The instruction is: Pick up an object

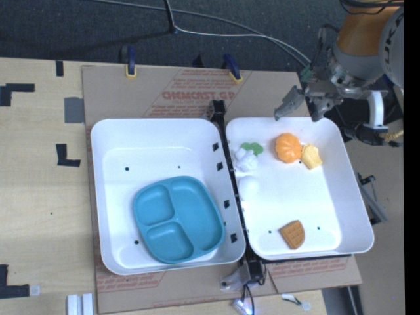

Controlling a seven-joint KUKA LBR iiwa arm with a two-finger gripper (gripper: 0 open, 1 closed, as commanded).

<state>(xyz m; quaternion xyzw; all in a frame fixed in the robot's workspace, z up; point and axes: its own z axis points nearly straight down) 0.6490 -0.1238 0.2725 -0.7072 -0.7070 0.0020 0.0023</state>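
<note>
Now my end effector (303, 109) hangs spread open and empty over the right bin's (328, 241) far rim, the orange (287, 147) lying just below it, within reach for descent.

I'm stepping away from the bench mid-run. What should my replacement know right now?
Gripper: open, nothing between its fingers, hanging over the top rim of the right bin.
Right bin holds an orange round piece touching a yellow piece, a green-and-white item by the left wall, and a tan waffle-like piece near the front.
Left bin holds a blue divided plate.
Done: nothing picked up yet.
Left: lower onto one object, likely the orange piece as nearest, close and lift.
</note>
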